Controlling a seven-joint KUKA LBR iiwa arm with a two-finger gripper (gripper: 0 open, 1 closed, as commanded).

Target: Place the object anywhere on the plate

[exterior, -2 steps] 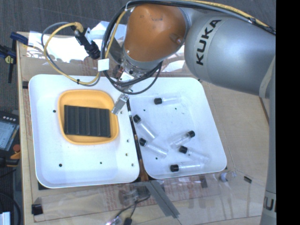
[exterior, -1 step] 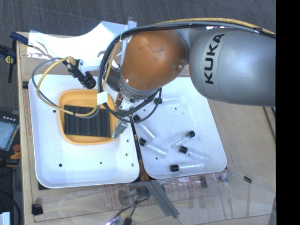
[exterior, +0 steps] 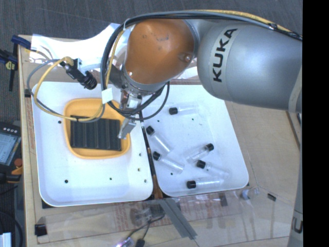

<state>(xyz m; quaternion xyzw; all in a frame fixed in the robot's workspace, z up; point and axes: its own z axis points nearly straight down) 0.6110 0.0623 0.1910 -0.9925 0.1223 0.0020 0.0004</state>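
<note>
A yellow plate [exterior: 77, 108] with a black ribbed insert [exterior: 96, 134] lies in the left bin [exterior: 87, 185]. My gripper [exterior: 126, 128] hangs below the orange wrist band, over the plate's right rim and close to the insert's right edge. The wrist hides most of it, and I see nothing clearly between its tips. Several clear tubes with black caps lie scattered in the right bin [exterior: 229, 138], among them one at the top [exterior: 181, 109], one near the divider [exterior: 156, 141] and one at the front [exterior: 204, 182].
The big grey arm body crosses over the back of the right bin. Yellow and grey cables [exterior: 45, 73] with a black connector [exterior: 82, 76] loop over the left bin's back-left corner and onto the plate's rim. Bench edge and brackets lie in front.
</note>
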